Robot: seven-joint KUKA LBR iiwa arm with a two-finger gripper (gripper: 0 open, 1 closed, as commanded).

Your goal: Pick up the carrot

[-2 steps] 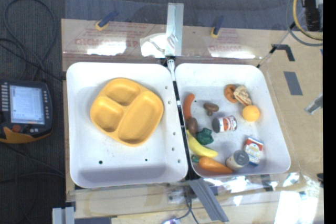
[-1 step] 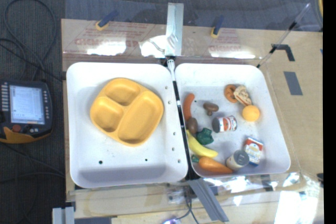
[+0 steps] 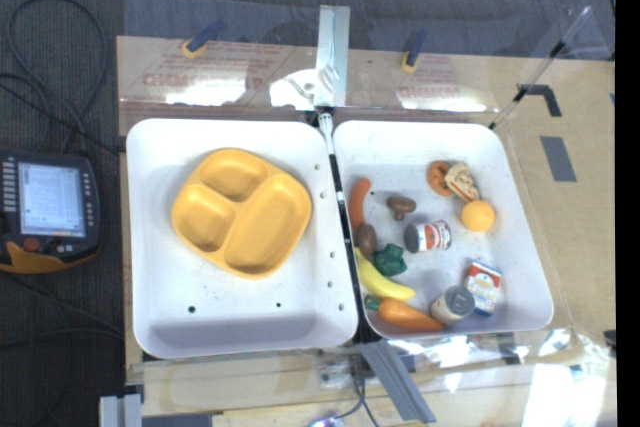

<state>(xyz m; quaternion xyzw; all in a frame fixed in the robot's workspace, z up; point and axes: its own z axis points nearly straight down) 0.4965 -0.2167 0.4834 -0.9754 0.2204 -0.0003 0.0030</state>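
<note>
The carrot [image 3: 408, 316] lies in the right bin [image 3: 520, 215], at its near wall and a little left of the middle of that wall. Its long axis runs almost left to right, with the right end slightly nearer. The thicker end is to the left, by the near left corner, and it seems to taper toward the right.

How my hand stands, wide or narrow, I cannot tell.

The carrot is crowded. A yellow banana [image 3: 382, 283] lies just on its far side, slanting the same way and touching it or nearly so. A small grey-topped jar [image 3: 457, 303] stands at the carrot's right tip, close enough to cover the point. Just right of the jar is a red and white carton [image 3: 484, 285]. On the near side, the carrot has the bin wall close against it.

Farther off in the same bin are a green piece [image 3: 391, 261] by the banana, a dark brown lump [image 3: 367, 238], and a long orange-red piece [image 3: 358, 200] lying along the left wall. There is also a brown mushroom [image 3: 400, 206], a red-labelled can [image 3: 428, 236], an orange ball [image 3: 479, 216] and a pastry-like piece [image 3: 452, 180] toward the far right.

The left bin [image 3: 160, 315] holds a yellow divided plate [image 3: 241, 211], well apart from the carrot. Both bins sit on the bench [image 3: 580, 245].
</note>
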